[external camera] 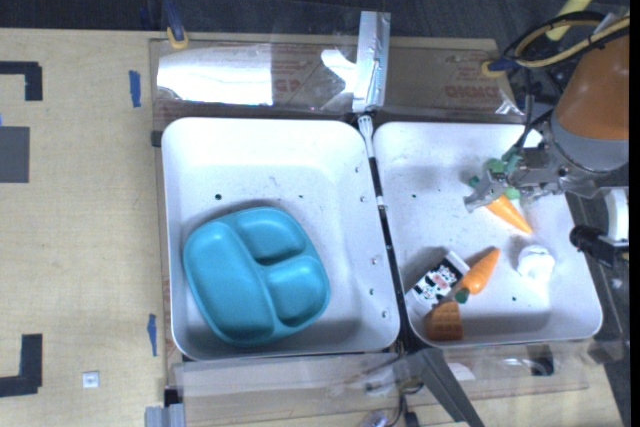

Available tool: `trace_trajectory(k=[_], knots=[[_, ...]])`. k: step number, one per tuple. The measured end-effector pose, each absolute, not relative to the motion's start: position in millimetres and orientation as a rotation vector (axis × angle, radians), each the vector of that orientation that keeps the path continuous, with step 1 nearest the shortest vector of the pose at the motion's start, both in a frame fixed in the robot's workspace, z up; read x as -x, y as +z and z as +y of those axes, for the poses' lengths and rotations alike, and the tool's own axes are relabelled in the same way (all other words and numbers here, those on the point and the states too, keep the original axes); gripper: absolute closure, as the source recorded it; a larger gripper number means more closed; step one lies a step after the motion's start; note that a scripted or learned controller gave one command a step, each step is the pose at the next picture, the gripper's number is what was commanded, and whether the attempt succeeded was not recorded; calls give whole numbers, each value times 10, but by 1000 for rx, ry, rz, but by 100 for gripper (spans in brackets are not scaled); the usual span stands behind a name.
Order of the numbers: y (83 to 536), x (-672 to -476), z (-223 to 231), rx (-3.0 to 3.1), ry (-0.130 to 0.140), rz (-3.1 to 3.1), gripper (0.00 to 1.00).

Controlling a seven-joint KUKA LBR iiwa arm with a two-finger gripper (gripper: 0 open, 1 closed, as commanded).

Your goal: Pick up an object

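Down in the right bin point(565, 320), close to its right wall: the tool point(497, 183), grey with a bit of green, hanging from the arm point(592, 105). Just below the tool and a little to the right: a small orange carrot point(510, 213), pointy, lying flat on the white floor of the bin. Right up against the tool, maybe touching it; too blurry to say which. Cannot tell if the tool is wide or narrow, or if anything sits inside it.

Nearer the front of the same bin: a bigger carrot point(479, 272) with a green end, tilted, well apart from the tool. Just left of that, a little black and white toy point(436, 283). Below that toy, a brown block point(445, 320). Off to the right, a white lump point(535, 262).

Over in the left bin point(200, 150): a blue plate point(255, 273) with sections, lying flat. Under both bins, the pale wooden tabletop point(70, 235).
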State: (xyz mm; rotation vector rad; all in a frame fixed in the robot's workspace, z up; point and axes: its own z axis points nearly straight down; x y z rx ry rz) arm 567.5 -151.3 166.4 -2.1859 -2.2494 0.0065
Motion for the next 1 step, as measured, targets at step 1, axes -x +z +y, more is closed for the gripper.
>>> trace_trajectory(k=[1], knots=[[875,-6011,-1896,2213,-5,-2239,0]])
